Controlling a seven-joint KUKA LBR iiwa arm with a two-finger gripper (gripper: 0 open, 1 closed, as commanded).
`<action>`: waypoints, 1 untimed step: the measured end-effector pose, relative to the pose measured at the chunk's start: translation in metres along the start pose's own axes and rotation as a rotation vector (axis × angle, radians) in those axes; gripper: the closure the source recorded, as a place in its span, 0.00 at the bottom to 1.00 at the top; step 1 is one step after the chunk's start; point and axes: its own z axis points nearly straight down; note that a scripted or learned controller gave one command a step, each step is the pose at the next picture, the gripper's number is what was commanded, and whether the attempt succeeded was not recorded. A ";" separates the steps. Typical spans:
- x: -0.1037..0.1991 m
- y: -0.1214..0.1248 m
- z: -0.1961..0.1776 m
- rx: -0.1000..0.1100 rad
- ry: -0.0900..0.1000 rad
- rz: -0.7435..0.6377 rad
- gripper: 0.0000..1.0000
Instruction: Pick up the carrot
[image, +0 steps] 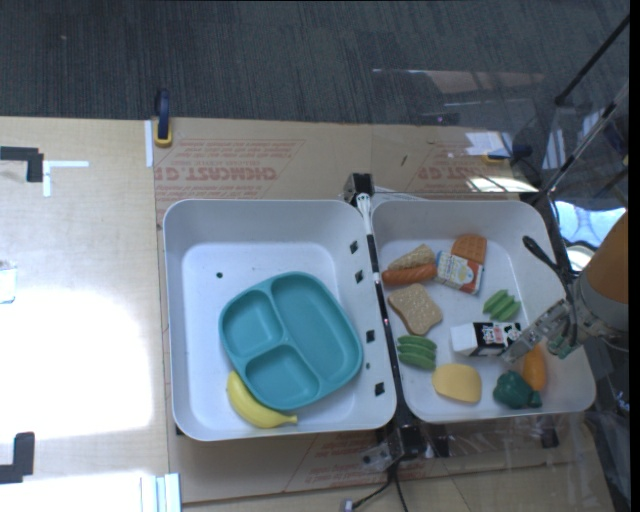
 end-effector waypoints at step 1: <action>0.008 0.001 0.009 0.001 -0.001 -0.306 1.00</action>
